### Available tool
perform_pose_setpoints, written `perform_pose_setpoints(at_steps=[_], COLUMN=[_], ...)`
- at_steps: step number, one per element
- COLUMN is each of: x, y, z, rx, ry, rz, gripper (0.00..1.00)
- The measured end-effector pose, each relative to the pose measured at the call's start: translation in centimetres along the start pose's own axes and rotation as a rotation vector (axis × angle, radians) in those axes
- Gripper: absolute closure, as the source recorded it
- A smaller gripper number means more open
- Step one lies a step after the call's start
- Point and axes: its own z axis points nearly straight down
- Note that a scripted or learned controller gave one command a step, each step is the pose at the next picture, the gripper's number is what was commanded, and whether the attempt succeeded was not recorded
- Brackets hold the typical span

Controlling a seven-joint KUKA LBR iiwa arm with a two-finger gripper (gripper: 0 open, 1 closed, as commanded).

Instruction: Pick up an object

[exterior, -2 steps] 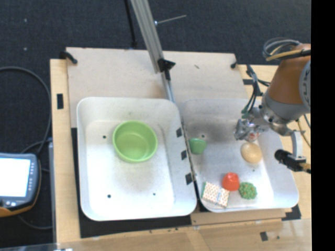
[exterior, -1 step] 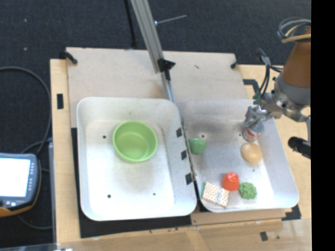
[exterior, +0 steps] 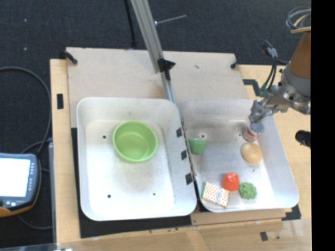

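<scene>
Reaching from the right, the gripper (exterior: 255,125) hangs just above a small red-and-white cylinder (exterior: 250,135), likely light and rigid but rounded, so best pinched across its sides; a smooth tan egg-shaped piece (exterior: 252,153) lies just below.

One fixed camera looks down at a slant from above the bench (exterior: 131,72), taking in both white bins (exterior: 94,156).
</scene>
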Motion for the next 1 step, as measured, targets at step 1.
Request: perform_pose_setpoints(at_steps=[1], x=[5.12], y=[-0.49], z=[0.84], rx=[0.004], ry=[0.002], rz=[-0.003], gripper=[1.0])
